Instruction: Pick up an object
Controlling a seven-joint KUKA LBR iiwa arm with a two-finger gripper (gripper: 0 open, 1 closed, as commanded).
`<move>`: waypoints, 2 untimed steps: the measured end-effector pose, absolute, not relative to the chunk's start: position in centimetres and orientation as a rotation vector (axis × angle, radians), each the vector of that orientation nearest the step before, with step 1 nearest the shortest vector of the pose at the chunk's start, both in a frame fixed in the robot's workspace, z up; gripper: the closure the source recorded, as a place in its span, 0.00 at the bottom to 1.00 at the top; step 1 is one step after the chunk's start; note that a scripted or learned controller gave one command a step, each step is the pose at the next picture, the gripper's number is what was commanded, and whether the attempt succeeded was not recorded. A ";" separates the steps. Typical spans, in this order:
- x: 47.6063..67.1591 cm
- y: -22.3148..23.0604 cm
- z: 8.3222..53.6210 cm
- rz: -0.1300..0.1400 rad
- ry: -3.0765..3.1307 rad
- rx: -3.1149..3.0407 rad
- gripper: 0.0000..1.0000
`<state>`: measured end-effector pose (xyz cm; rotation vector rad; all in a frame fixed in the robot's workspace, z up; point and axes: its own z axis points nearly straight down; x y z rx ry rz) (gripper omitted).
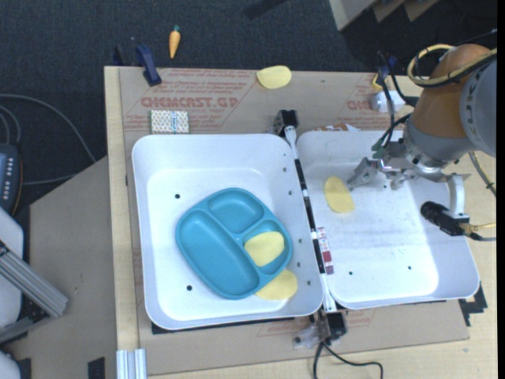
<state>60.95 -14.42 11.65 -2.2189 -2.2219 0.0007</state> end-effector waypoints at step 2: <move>62.6 -10.5 8.5 0.000 -2.223 -2.221 0.00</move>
